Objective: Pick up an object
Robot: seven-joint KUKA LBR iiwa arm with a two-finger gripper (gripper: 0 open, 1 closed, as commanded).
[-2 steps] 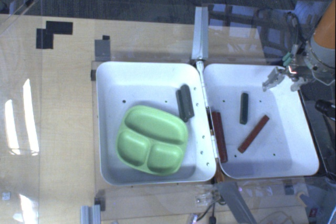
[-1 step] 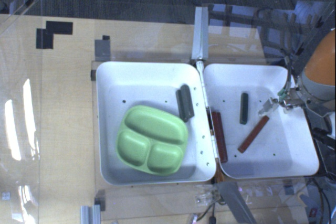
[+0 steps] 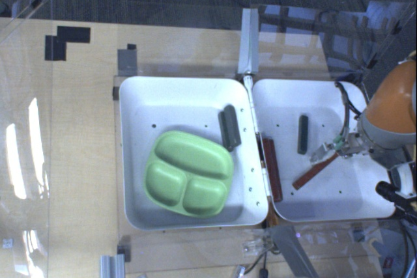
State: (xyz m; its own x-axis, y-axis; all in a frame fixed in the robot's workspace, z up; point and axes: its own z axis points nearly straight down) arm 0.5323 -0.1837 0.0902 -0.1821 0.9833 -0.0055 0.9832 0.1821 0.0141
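Observation:
My gripper (image 3: 344, 144) hangs low over the right bin (image 3: 326, 205), below the arm's orange band (image 3: 394, 101). It is right at the upper, silvery end of a red-brown handled utensil (image 3: 313, 172), which lies slanting on the bin floor. I cannot make out whether it grips the utensil. A dark grey bar (image 3: 303, 134) lies to the left of the gripper. A long dark red stick (image 3: 271, 169) runs along the right bin's left wall.
The left bin (image 3: 133, 140) holds a green divided plate (image 3: 187, 172) and a dark grey block (image 3: 229, 127) near its right wall. A metal post (image 3: 248, 42) stands behind the join of the bins. Cables trail on the floor at the back.

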